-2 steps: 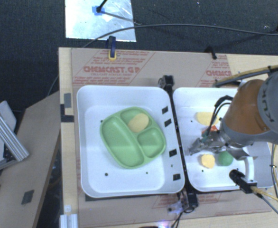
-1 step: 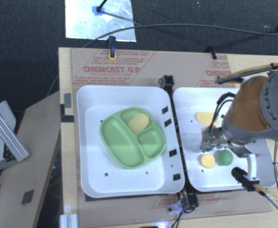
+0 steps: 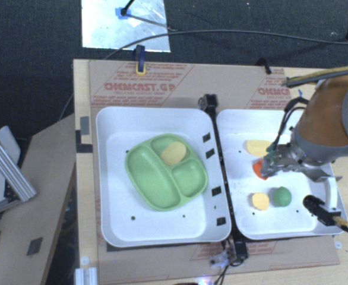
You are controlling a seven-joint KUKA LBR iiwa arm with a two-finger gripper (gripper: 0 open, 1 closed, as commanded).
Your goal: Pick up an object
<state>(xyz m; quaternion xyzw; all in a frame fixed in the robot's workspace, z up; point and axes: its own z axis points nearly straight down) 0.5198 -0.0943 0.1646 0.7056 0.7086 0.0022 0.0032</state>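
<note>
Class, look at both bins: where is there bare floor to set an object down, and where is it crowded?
Left bin: bare around the green tray. Right bin: bare by the divider. Crowded around the gripper, amid the yellow, orange and green pieces.

From my seat the light reads even and fairly bright, coming from overhead, and the two white bins (image 3: 156,123) come close to washing out, with only soft, short shadows under the green plate (image 3: 162,180) and the arm (image 3: 331,123). The foil sheet (image 3: 123,16) at the top throws a patchy glare, while the dark carpet (image 3: 25,52) around the bench stays grainy and dull. I see the picture slightly soft all over, small items in the right bin smeared at their edges, and the printing on the cardboard (image 3: 138,88) pale but readable.
</note>
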